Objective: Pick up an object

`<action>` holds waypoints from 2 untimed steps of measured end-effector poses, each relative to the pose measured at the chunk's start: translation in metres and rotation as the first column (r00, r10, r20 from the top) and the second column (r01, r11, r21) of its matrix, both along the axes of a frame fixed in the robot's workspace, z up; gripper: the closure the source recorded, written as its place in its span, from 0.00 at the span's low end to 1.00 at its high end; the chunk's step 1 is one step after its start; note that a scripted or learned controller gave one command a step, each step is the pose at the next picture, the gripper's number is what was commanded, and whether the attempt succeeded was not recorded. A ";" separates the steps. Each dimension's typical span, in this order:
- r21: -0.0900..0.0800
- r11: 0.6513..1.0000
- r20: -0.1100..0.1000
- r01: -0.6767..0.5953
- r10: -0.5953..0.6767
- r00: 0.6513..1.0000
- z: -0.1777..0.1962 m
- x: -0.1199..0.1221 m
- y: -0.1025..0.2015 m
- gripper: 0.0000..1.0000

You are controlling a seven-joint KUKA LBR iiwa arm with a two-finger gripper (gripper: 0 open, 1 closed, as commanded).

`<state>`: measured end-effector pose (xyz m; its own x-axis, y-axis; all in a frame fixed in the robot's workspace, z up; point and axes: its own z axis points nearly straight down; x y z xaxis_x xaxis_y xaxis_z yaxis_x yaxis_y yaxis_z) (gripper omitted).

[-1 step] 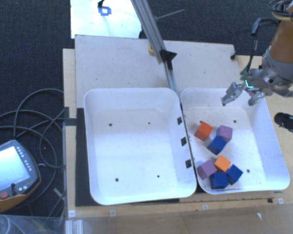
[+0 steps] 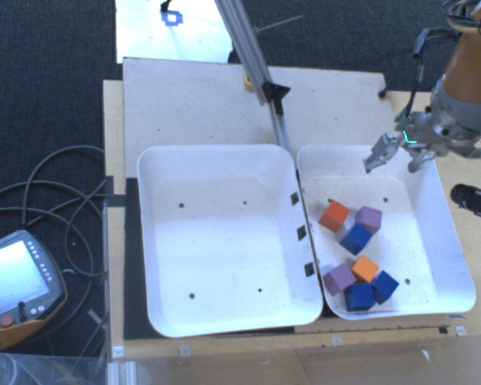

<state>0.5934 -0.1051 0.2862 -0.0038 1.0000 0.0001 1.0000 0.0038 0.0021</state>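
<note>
Nearest the lower edge of the view, at left, a teach pendant (image 2: 14, 291) with a lit screen lies on the dark floor, its black cables (image 2: 60, 199) looping up beside the bench (image 2: 224, 103).

On the bench sit two shallow white bins side by side. The left bin (image 2: 152, 167) shows only its bare floor with a few small dark dots. The right bin (image 2: 457, 271) holds all the blocks, gathered in two loose groups.

In the nearer group, a blue block (image 2: 358, 297) sits closest to the bin's front rim, with a second blue block (image 2: 385, 285) just to its right. A purple block (image 2: 338, 278) lies to their left, and an orange block (image 2: 365, 268) rests just behind, touching or nearly touching its neighbours.

Farther back, another blue block (image 2: 356, 238) sits between an orange block (image 2: 333, 216) on its left and a purple block (image 2: 369, 218) on its right, all three close together.

Beyond them, over the far right corner of the right bin, hangs the hand (image 2: 399, 157). Its two grey fingers are spread apart with nothing between them, well clear of every block. The orange-banded arm (image 2: 469, 70) rises from it toward the right edge.

At the far side, a slanted metal pole (image 2: 244, 38) crosses the bench toward the gap between the bins.
</note>
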 end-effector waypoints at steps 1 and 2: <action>0.000 1.000 -0.005 0.000 0.000 1.000 -0.055 0.008 0.006 0.00; 0.000 1.000 -0.005 0.003 -0.003 1.000 -0.104 0.011 -0.004 0.00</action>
